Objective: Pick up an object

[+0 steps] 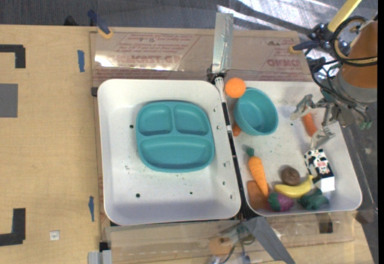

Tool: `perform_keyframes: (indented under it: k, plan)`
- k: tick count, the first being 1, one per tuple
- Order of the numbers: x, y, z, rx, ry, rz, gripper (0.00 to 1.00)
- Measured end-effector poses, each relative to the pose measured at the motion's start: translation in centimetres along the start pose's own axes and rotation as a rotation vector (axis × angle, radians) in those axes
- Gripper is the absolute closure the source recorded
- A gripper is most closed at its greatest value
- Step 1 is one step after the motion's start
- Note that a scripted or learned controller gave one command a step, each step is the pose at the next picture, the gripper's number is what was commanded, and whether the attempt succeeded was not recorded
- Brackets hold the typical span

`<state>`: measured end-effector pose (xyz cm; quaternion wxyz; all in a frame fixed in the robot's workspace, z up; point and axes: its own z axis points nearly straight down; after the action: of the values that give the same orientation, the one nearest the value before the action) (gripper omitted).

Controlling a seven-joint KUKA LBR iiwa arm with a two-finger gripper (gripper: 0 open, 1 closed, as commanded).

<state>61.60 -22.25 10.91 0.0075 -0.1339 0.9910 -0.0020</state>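
The small orange piece (309, 124) lies on the floor of the right bin (354, 179), near its 2 o'clock corner, directly between the metal fingers (305, 104) of the gripper (316, 117). Those fingers stand spread apart on either side of it, not yet clamped, so as I judge it nothing is lifted and the grasp and raise remain. The teal bowl (257, 111) sits at 9 o'clock from the gripper, an orange ball (236, 87) beyond it. A carrot (258, 174), banana (294, 189) and other toys cluster toward 6 o'clock. The left bin (114, 185) holds 1 teal divided plate (175, 136).
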Motion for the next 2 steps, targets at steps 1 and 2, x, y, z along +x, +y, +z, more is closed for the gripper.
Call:
perform_keyframes:
  k: [1,2]
  plan:
    - [4.0,0.9,0.0,0.02,-0.033,0.065,0.0]
    - [-0.2,0.1,2.1,-0.002,0.004,0.055,0.0]
